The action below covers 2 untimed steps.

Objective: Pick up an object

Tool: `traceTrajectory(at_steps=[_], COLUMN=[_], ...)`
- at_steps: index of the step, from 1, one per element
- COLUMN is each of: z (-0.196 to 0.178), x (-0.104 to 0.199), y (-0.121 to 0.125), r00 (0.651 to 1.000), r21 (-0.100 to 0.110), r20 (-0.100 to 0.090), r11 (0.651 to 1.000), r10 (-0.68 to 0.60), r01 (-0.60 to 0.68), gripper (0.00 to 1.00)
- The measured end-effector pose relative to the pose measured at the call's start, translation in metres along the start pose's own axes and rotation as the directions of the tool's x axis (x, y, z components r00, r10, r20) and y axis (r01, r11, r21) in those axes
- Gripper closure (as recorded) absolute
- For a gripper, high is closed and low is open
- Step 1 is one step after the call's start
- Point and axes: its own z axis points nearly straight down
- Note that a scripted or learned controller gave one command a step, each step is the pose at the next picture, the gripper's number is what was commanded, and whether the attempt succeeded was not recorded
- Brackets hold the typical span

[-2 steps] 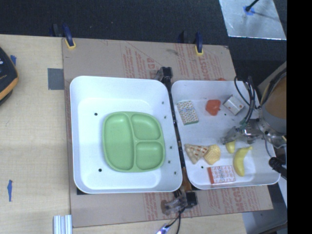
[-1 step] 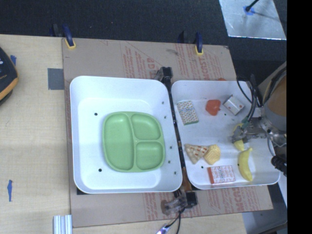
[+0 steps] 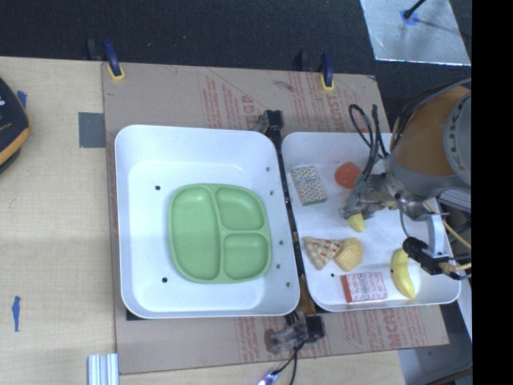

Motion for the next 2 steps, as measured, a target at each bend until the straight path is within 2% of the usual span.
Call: traceTrajectory(at_steps=[1,2], z=[-0.05,-0.124], x=[0.05,0.095], y=[0.026,-0.007], r00=[1.0,1.0], r21=[0.0,0.0], r20=[-0.001,-0.001], r11=[1.0,1.0], r10=[0.002,0.002], r01=[-0.002,-0.002], gripper=[1.0,1.0])
